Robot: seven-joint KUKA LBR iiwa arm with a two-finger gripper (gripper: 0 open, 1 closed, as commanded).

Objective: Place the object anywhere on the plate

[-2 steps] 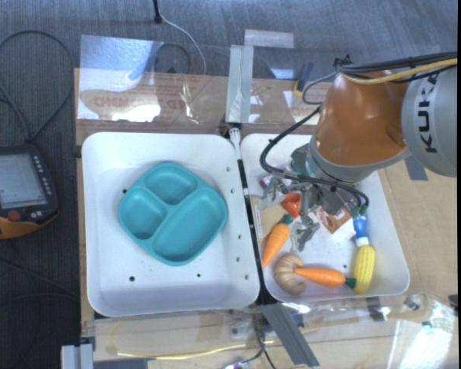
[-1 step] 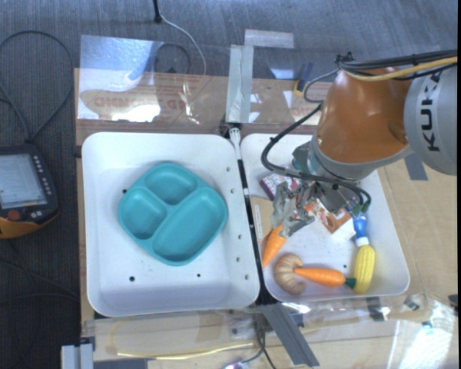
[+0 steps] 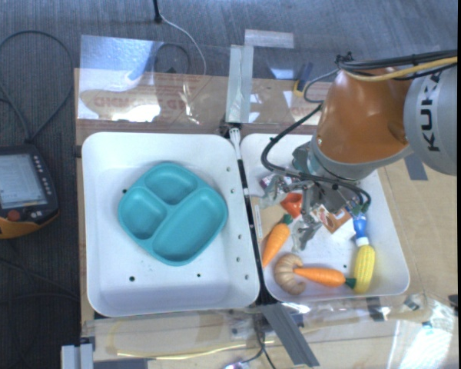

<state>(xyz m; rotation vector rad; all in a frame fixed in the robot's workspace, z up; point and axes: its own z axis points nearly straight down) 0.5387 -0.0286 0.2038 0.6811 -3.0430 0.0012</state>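
Observation:
A teal three-compartment plate (image 3: 171,211) lies in the left white bin (image 3: 107,283) with nothing on it. My gripper (image 3: 307,223) hangs low over the middle of the right bin (image 3: 392,279), under the orange wrist band. A small red object (image 3: 293,204) sits right at its left side, and an orange carrot (image 3: 275,242) lies just below and left of it. Whether anything is in its grasp is hidden by the wrist.
The right bin also holds a second carrot (image 3: 320,275), a yellow corn cob (image 3: 363,264), a tan bread-like piece (image 3: 286,272), a brown packet (image 3: 338,220) and a small blue piece (image 3: 359,225). A ridge (image 3: 246,206) divides the bins. A teach pendant (image 3: 15,187) lies far left.

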